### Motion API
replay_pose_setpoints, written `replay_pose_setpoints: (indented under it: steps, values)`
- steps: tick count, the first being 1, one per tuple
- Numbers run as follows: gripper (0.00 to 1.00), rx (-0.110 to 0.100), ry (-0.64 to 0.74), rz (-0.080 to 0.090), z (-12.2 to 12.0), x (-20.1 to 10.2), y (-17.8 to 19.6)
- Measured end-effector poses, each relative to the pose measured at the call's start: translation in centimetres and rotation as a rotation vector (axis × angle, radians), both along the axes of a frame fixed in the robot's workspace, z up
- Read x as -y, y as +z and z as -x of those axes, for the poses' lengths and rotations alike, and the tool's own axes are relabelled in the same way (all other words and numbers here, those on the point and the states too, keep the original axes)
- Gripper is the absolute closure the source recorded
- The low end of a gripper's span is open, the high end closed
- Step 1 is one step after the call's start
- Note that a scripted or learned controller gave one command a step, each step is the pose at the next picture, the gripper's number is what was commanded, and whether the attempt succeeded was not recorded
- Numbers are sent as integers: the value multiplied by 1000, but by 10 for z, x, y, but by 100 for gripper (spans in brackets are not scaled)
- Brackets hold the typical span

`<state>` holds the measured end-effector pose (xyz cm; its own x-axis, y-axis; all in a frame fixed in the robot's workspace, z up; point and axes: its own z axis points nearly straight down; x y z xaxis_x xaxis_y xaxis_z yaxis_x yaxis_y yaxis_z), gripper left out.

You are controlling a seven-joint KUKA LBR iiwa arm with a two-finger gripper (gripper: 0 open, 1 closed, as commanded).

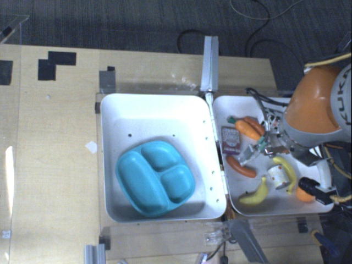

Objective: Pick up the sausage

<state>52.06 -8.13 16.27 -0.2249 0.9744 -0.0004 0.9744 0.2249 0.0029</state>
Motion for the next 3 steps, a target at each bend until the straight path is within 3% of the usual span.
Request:
replay_pose_setpoints:
  steps: [1,2,3]
  values:
    - [0,5,313,2,-3,-18,23]
    - [0,2,335,0,27,-128,22]
    - [0,15,263,3,15,-212,-72]
